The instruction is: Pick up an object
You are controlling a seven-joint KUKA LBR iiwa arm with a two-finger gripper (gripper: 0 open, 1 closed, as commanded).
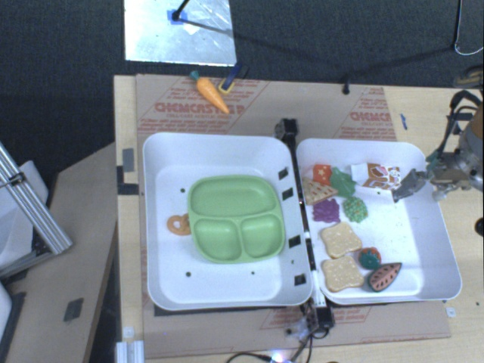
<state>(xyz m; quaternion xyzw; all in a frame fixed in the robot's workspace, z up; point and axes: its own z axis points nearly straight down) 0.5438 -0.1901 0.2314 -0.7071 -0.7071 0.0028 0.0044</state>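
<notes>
Tool (414, 183) hangs at the right bin's (435, 233) far right rim, its dark fingers reaching inward above the white floor; whether they are spread or closed I cannot tell, and nothing shows between them. Nearest the camera in that bin lie a brown leaf-shaped piece (384, 275), long axis slanting up to the right, a tan toast slice (342, 274) and a small teal-and-red lump (370, 258). Farther in come a second toast slice (340, 239), a bumpy purple bunch (327, 211), a knobbly green floret (356, 209) and a gridded waffle (318, 192). Farthest are a red block (323, 174), a green leafy piece (342, 182) and a flat printed packet (380, 175) near the fingers. The left bin (162, 225) carries a smooth green divided plate (236, 218) with a pretzel (179, 224) beside it. Beyond, on the surface (318, 104), an orange carrot (212, 94) points down-right
</notes>
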